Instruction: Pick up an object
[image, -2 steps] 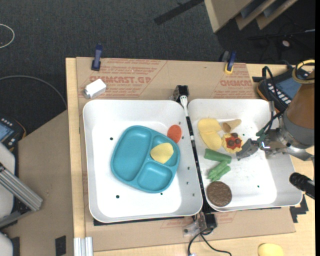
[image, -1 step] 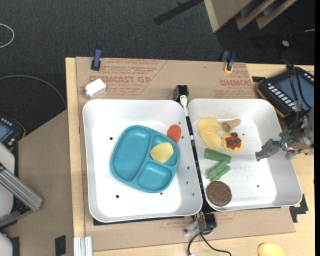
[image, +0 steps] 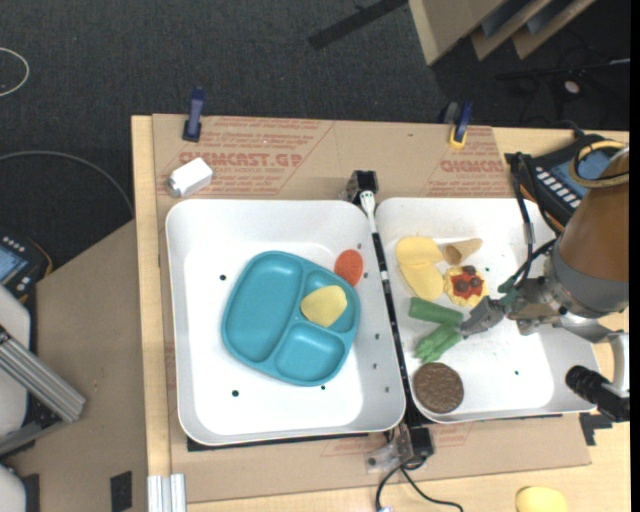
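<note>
your claw (image: 487, 318) sits low in the right bin (image: 520, 385), its tip right at the green bean-like pieces (image: 436, 328) near the bin's middle. you cannot tell from this slant how wide the claw is parted, and nothing shows as gripped.

the likeliest pick is those green pieces, lying crossed just left of the tip. they look like light plastic play food: stiff, smooth, probably slippery, and thin enough to skid away if you close off-centre. take one across its narrow width near the middle, not at a tapered end.

other choices crowd close. a small red and yellow piece (image: 464, 286) lies just above the claw, beside a pale yellow chunk (image: 418, 266) and a tan cone-shaped bit (image: 462, 250). a brown round disc (image: 438, 386) rests near the front wall; flat and wide, it would be hard to pinch.

the left bin (image: 200, 380) holds a blue divided tray (image: 260, 315) with a yellow piece (image: 324, 305) in it and an orange-red piece (image: 349, 265) at its rim, well apart from your reach now.
</note>
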